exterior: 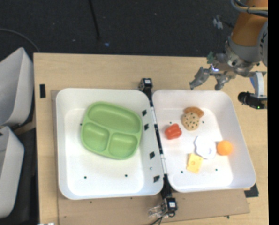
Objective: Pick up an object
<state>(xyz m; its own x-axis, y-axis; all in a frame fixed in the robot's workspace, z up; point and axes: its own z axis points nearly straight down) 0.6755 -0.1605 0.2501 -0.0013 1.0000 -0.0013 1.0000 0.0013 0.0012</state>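
The right bin [233, 111] holds a brown cookie [192, 118], a red pepper-like piece [173, 131], a white round piece [205, 147], an orange ball [224, 147] and a yellow cheese wedge [194, 163]. My gripper [209, 78] hangs above the bin's far edge, up and to the right of the cookie. Its two fingers are spread apart with nothing between them.
A green divided plate [112, 131] lies in the left bin [64, 172]. A black clip [145, 84] sits at the far end of the seam between the bins. White casings stand at the far left of the bench.
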